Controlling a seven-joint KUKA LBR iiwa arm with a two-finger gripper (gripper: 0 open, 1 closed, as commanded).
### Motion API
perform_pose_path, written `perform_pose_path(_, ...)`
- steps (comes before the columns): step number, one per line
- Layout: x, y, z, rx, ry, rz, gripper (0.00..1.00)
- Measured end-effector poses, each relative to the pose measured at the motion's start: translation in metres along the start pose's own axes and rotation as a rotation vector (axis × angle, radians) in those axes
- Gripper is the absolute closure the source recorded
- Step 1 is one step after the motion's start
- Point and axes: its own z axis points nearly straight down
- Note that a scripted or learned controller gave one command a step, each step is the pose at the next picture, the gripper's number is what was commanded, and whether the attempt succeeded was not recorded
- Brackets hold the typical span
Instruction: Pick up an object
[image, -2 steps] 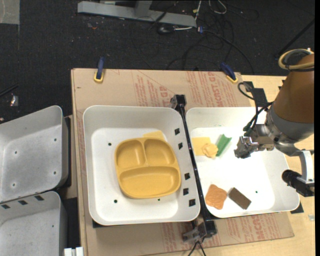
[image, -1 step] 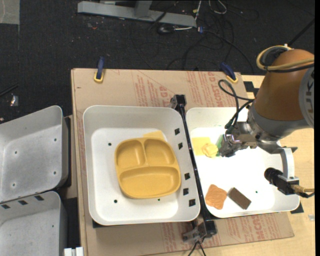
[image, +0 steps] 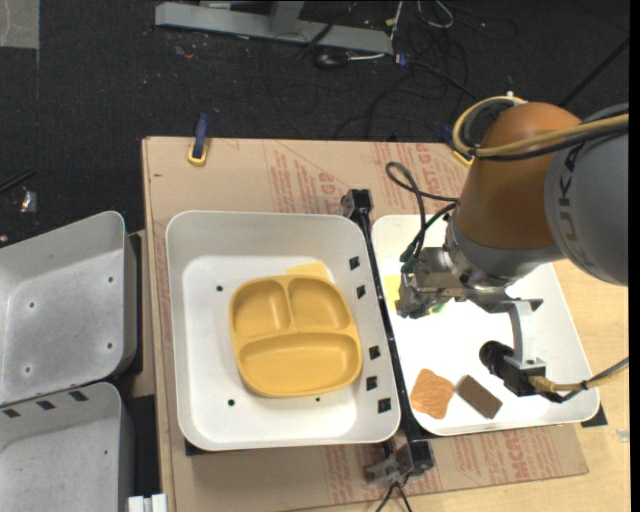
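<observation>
Candidates for the pick sit in the right bin, near its front edge. An orange, rough-looking flat piece, roundish and lying flat, is closest to the front-left corner. Just beside it, toward the right, lies a small dark brown block, tilted at an angle to the bin edge; the two look near each other, perhaps touching at one corner, too close to call. Both look thin and low, so a pinch from above would need the fingers right down at the bin floor.

A yellow-green scrap shows against the left wall of that bin, mostly hidden under the arm; cannot make out what it is.

The gripper hangs over the left part of the right bin, back from the two flat pieces. Its fingers are hidden beneath the wrist hardware, so I cannot tell whether they are spread or pinched, or whether anything sits between them. Nothing visibly lifted. My read: the pick is not yet shown as done; the grasp and the lift remain.

A black fitting on a cable lies over the bin's right front area.

The left bin carries a yellow divided plate, three compartments, flat in the middle, with a pale yellow sheet peeking out from its back edge.
</observation>
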Motion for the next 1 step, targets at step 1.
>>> perform_pose_path(1, 0.0522, 0.0058, 0.0177, 0.003, 0.000, 0.001, 1.00)
